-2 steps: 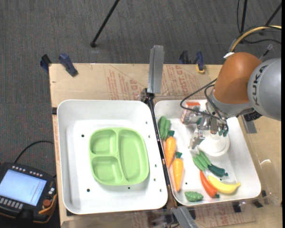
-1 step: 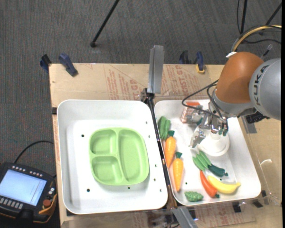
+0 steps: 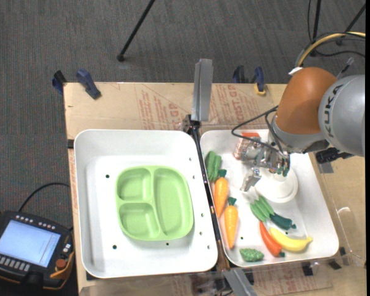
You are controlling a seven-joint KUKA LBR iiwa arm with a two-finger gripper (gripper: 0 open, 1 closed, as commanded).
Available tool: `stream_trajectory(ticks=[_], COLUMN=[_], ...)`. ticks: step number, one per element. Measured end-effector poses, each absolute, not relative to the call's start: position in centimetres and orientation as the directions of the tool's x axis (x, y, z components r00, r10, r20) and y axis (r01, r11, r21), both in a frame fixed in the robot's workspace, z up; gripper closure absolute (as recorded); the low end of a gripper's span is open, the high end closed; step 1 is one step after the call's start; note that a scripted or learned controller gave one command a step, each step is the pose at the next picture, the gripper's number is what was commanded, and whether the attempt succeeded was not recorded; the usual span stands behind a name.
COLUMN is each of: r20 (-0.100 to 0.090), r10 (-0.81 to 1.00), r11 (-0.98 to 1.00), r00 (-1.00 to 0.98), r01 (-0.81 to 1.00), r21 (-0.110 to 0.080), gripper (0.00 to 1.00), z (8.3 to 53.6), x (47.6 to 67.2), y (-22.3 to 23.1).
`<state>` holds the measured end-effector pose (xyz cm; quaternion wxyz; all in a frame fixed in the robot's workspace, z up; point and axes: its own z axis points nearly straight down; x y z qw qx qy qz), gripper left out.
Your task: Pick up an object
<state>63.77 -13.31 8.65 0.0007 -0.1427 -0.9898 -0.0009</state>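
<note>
Item: right shallow white bin (image 3: 325, 214), lying on the bench beside the left shallow white bin (image 3: 86, 165), which is carrying a green three-compartment plastic tray (image 3: 154, 202).

Contents: two orange toy carrots (image 3: 221, 193), green toy pods (image 3: 213, 163), a yellow toy banana (image 3: 291, 242), a white round cup (image 3: 277, 187).

Candidate: I am judging the nearer carrot light, stiff and smooth (likely slippery), best taken across its middle.

My pincer (image 3: 254, 179) is hovering over the right bin near the white cup; whether it is apart or together I cannot tell, and I am seeing nothing held.
</note>
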Motion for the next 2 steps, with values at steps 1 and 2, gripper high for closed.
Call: stream_trajectory(ticks=[1, 2], r20=[0.002, 0.007], r10=[0.333, 0.375], r11=[0.943, 0.927], r00=[-0.943, -0.927], r01=[0.333, 0.375], r21=[0.001, 0.001], gripper=[0.0, 0.0], z=[8.6, 8.5], x=[56.3, 48.6], y=[-17.8, -10.5])
